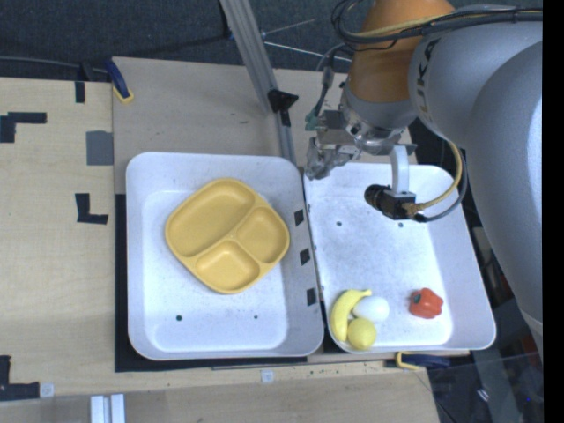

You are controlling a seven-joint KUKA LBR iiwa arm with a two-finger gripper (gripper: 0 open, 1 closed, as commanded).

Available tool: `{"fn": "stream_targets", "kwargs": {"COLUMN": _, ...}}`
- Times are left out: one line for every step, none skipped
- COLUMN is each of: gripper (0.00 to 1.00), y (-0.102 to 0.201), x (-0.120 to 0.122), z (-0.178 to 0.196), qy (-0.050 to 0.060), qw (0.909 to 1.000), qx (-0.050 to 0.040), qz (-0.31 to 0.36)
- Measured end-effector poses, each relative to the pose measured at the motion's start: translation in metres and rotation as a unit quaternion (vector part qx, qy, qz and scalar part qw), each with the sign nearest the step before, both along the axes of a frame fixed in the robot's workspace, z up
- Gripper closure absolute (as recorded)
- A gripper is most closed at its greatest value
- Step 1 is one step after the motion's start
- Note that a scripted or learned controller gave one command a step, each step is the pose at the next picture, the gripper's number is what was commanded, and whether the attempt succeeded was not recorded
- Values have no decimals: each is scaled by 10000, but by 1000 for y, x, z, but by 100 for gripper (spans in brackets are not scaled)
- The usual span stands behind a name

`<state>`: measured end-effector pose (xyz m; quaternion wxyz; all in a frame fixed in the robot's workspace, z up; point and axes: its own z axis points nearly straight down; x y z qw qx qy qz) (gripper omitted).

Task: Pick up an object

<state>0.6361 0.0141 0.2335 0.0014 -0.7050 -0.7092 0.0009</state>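
Observation:
My gripper hangs over the far left corner of the right bin, below the orange band of the arm. Nothing shows between its fingertips. At the near edge of that bin lie a yellow banana, a white egg-shaped object and a yellow lemon, packed close together. A small red pepper sits to their right. All of these lie well toward the near side from the gripper.
A yellow divided plate rests in the left bin. A grey slanted pole rises at the back between the bins. A black cable fitting hangs over the right bin.

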Motion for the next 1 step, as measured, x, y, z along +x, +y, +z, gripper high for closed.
{"fn": "stream_targets", "kwargs": {"gripper": 100, "y": 42, "x": -13, "z": -2, "qy": 0, "qw": 10000, "qx": 2, "qz": 0}}
